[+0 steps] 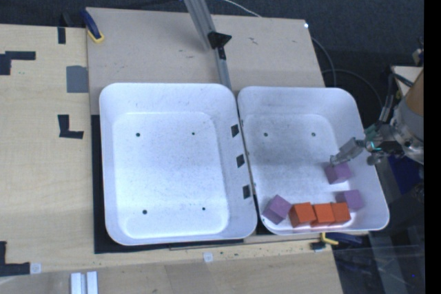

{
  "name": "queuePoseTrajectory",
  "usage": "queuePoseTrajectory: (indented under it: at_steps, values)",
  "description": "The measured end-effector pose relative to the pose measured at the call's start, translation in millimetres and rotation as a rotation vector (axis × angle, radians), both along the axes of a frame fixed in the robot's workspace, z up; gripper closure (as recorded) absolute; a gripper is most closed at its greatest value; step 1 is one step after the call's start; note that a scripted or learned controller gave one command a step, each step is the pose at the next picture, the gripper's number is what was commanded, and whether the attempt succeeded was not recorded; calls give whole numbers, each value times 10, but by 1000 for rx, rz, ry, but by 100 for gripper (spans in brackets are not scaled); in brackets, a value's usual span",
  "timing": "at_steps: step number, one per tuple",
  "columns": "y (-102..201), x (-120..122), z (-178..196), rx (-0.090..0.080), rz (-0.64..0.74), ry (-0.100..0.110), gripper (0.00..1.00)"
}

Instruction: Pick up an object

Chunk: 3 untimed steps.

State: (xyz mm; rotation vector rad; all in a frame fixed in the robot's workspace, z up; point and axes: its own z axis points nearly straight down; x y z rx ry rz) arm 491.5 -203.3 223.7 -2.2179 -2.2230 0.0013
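Note:
The right bin holds several small blocks along its near and right sides. A purple block lies by the right wall. Another purple block sits nearer the front corner, and a third purple block rests at the front. Three orange blocks stand in a row between those two. My gripper reaches in over the bin's right rim, open, with nothing between its fingers. Its left finger hangs just above the upper purple block.
The left bin lies beside the right one, joined by black clips. A slanted metal pole rises behind the bins. Cables run past the right bin's far corner.

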Motion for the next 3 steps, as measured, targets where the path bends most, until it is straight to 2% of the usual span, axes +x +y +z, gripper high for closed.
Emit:
queuePoseTrajectory:
  at_steps: [1, 2, 3]
  values:
    - [251, 300, -305, 1, 2, 2, 0]
    - [584, 422, -535, 1, 2, 3, 0]
    - [-62, 335, -270, -4, -6, -2, 0]
